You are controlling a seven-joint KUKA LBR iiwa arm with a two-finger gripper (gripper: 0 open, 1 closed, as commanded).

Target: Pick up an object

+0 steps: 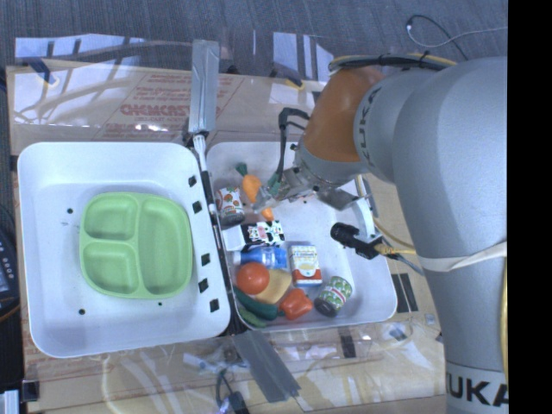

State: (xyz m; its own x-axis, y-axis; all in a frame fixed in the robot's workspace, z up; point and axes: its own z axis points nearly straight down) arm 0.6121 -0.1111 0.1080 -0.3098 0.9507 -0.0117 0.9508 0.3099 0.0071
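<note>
Bins: two shallow white bins side by side on the counter point(103, 102), the left bin point(43, 257) and the right bin point(379, 296).
Left bin: one green plate point(135, 244) with three compartments, lying flat near the middle.
Right bin: roughly nine small things, crowded toward its left and lower side.
Carrot: one point(250, 186), near the upper left, just beside the gripper.
Cans: two, one small can point(229, 202) by the left wall, one green can point(334, 294) at the lower right.
Cartons: one black-and-white carton point(264, 233), one orange carton point(305, 264).
Blue packet: one point(263, 255), between the cartons.
Tomato: one point(253, 278), touching a yellow piece.
Arm: one grey arm point(448, 171), reaching in from the right.
Gripper: one point(278, 190), low over the upper part of the right bin.
Fingers: cannot tell whether apart or together.
</note>
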